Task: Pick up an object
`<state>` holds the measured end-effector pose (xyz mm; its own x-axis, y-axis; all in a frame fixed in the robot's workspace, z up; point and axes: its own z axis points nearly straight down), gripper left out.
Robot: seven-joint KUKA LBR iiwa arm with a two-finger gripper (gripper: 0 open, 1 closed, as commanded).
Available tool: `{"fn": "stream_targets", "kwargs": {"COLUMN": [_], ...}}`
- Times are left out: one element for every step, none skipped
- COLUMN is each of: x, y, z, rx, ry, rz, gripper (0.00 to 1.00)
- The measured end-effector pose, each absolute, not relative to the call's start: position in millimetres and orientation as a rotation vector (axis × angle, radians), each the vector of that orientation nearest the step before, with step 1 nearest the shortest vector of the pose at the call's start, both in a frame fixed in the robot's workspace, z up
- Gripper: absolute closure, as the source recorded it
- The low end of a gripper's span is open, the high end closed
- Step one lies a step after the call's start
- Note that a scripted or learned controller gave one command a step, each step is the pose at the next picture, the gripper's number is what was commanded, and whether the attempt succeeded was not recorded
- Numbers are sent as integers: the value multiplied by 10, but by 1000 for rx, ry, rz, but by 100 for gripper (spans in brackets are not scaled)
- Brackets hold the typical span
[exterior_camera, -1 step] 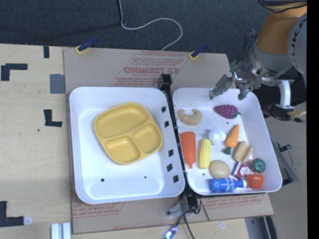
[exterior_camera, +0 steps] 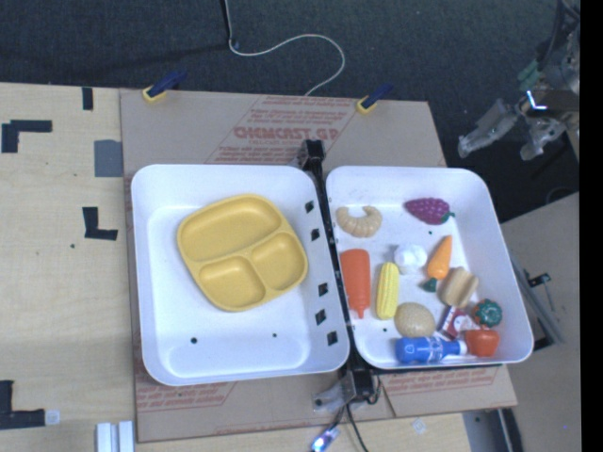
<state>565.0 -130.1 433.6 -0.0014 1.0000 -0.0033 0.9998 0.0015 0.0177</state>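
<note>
The gripper (exterior_camera: 509, 130) hangs off the bench at about two o'clock from the right bin (exterior_camera: 490, 205), well clear of it, fingers spread apart with nothing between them. Inside that bin lies toy food: a croissant (exterior_camera: 360, 219) at ten o'clock, purple grapes (exterior_camera: 428, 209) at twelve, a long carrot (exterior_camera: 355, 282) and corn cob (exterior_camera: 387, 290) mid-left, a blue bottle (exterior_camera: 429, 349) at six. The left bin (exterior_camera: 160, 347) holds a yellow divided plate (exterior_camera: 242, 251).
</note>
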Motion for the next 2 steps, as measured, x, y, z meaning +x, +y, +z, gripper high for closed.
{"fn": "stream_targets", "kwargs": {"x": [5050,4827], "y": [-1879,-2190], "z": [4812,5389], "rx": [2224,2219], "ry": [2212,2212], "rz": [1,3], "gripper": [0,0]}}
